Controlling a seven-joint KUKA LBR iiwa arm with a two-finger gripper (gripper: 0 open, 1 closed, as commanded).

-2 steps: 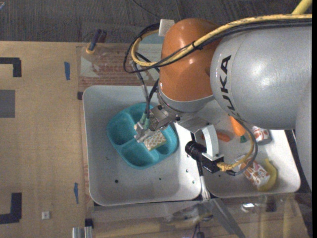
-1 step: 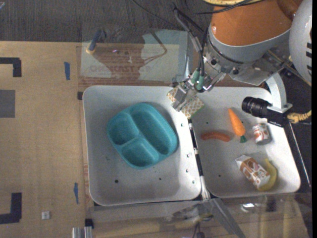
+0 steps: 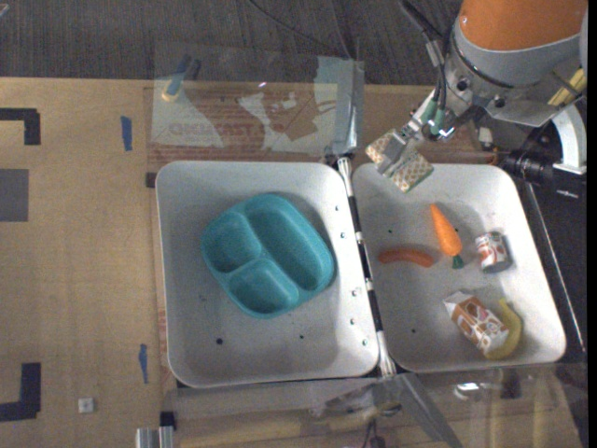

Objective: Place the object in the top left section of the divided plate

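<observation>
A teal divided plate (image 3: 313,267) lies tilted in the left bin (image 3: 187,325), with three sections that hold nothing. My gripper (image 3: 400,160) hangs over the far left corner of the right bin (image 3: 532,203), close to the wall between the bins. It stands open, its two pale fingers (image 3: 412,170) apart with nothing visible between them. In the right bin lie an orange carrot (image 3: 446,230), a reddish sausage (image 3: 406,257), a small red and white box (image 3: 492,250), a brown and white carton (image 3: 474,321) and a yellow banana (image 3: 509,332).
The two bins meet at a raised ridge (image 3: 359,259) with bolts. A clear taped sheet (image 3: 256,101) lies behind the left bin. Cables trail across the dark floor at the back. The arm's orange band (image 3: 522,7) fills the upper right.
</observation>
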